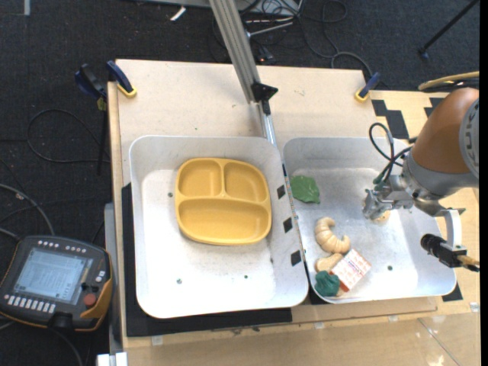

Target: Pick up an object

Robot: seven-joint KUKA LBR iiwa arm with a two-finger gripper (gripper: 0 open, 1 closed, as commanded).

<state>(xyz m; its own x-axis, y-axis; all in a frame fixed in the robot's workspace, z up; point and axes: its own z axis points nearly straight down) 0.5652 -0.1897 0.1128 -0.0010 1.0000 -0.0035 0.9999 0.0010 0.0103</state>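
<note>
In the right bin, the gripper is down near the floor at the far right side, and whether it is apart or closed cannot be told. A croissant, a green leaf, a red-and-white packet and a dark green lump lie left of it, apart from it. The left bin holds a yellow divided plate.
</note>
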